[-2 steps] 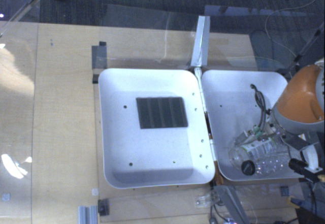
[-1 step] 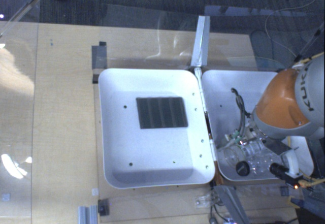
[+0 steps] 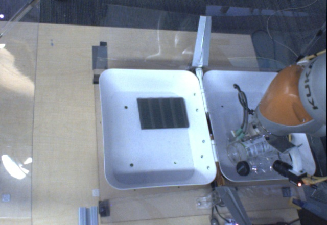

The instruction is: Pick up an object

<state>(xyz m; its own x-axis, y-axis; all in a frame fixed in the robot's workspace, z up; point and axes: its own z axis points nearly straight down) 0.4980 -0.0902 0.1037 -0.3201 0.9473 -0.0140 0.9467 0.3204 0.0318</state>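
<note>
In the right bin [image 3: 225,91] lies a clear plastic object [image 3: 254,151], like a small bottle, with a round black cap [image 3: 242,169] at its near end. My gripper [image 3: 244,138] is low over this bin, right at the clear object's far end, under the orange band of the arm [image 3: 286,99]. Small green bits [image 3: 237,132] show at the gripper's tip. Whether the clear object sits between the fingers is hidden by the wrist. A dark grey ribbed flat pad [image 3: 162,113] lies in the middle of the left bin [image 3: 117,132].
A dark thin cable [image 3: 240,97] curves over the far part of the right bin. A metal divider post [image 3: 201,48] stands behind where the two bins meet. Wooden bench surface [image 3: 56,117] lies to the left of the bins.
</note>
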